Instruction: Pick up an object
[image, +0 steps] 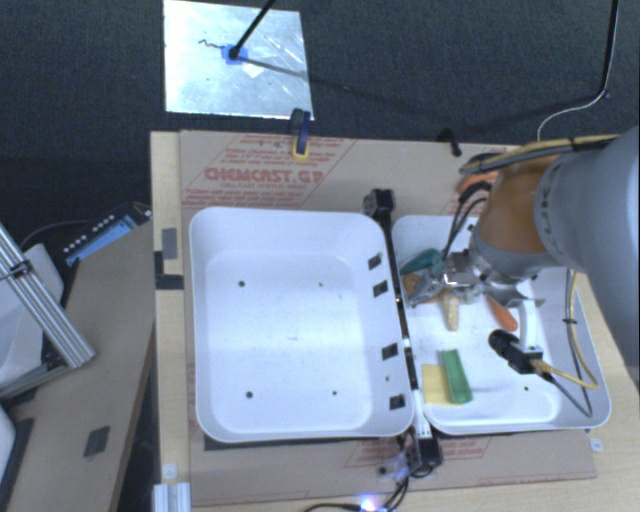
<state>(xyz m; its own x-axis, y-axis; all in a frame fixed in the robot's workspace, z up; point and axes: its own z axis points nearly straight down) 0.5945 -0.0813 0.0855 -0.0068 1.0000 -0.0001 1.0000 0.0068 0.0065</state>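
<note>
board print: "CHEMCAST" | fingers: state unclear, over right bin | green block near

Grey arm reaches in from right; orange band above wrist; gripper lowered.

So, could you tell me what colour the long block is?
Green, as the camera view shows: the long block.

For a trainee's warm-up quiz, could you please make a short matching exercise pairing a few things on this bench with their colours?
Things:
1. Block in the right bin
2. Sponge beside it
3. Clip at the board's far edge
4. Left bin

Colours:
A. white
B. green
C. blue and yellow
D. yellow

Pairs: 1-B, 2-D, 3-C, 4-A
</note>
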